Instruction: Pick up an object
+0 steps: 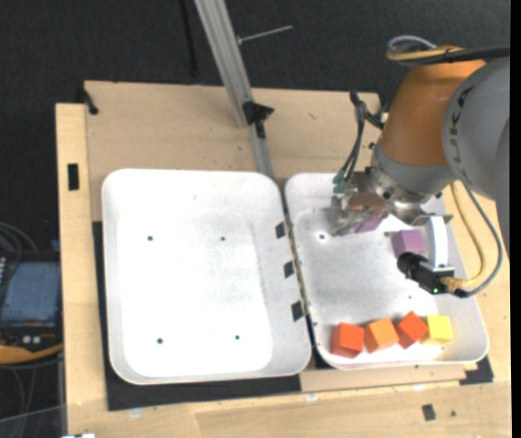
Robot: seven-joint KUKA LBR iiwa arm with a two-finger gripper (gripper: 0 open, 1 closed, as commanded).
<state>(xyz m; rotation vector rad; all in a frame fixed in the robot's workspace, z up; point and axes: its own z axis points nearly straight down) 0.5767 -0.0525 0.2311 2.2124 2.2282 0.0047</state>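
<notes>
- While the bench [178, 126] carries everything here, we start with it: a pale wooden top bearing two shallow bins side by side so that things can pass from one to the other.
- We see the arm [442, 108] reach in from the right, its orange band above the wrist, bent steeply down over the far part of the right bin [333, 272].
- The left bin [196, 272] lies bare along its floor, touching the right bin at their shared edge.
- We place the gripper [349, 210] low over the right bin's far left corner; whether it is open or closed we cannot tell, as the wrist hides it.
- A purple block [410, 241] sits just beside the wrist, near the right bin's right edge, and a second purplish piece [367, 222] shows right under the gripper; we cannot tell whether it is gripped.
- Along the right bin's near edge we count a row, touching: a red-orange block [348, 338], an orange block [381, 334], a red block [412, 328] and a yellow block [440, 328], probably pushed there out of the way.
</notes>
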